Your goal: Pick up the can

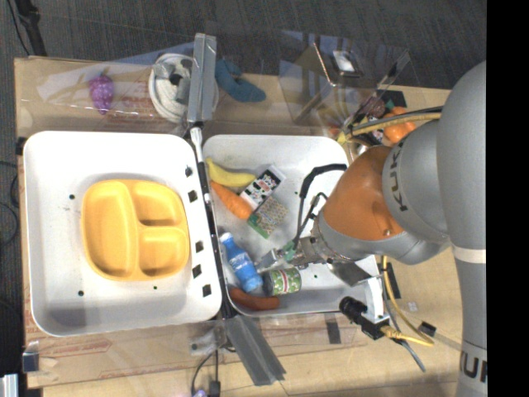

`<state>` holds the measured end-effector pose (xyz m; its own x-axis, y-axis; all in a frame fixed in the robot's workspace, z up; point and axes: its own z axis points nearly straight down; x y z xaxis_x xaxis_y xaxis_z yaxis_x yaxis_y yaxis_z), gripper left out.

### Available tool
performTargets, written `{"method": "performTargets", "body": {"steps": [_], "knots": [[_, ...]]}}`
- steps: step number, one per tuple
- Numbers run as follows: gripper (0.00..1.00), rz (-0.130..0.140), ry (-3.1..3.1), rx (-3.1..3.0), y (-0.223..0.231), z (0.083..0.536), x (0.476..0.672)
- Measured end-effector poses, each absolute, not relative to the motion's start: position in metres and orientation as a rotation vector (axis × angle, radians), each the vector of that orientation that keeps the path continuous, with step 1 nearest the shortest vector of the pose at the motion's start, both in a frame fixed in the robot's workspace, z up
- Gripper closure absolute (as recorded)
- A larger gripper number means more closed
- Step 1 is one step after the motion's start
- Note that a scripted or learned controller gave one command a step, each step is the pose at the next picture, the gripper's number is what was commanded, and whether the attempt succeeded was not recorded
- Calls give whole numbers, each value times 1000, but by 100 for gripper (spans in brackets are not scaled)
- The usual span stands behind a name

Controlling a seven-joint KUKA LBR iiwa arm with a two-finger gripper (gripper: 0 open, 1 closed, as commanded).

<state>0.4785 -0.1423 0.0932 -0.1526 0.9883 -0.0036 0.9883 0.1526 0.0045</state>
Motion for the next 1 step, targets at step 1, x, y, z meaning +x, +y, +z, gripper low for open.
{"method": "performTargets", "body": {"steps": [1], "knots": [[100,1,2388,2038,-142,102,478]]}}
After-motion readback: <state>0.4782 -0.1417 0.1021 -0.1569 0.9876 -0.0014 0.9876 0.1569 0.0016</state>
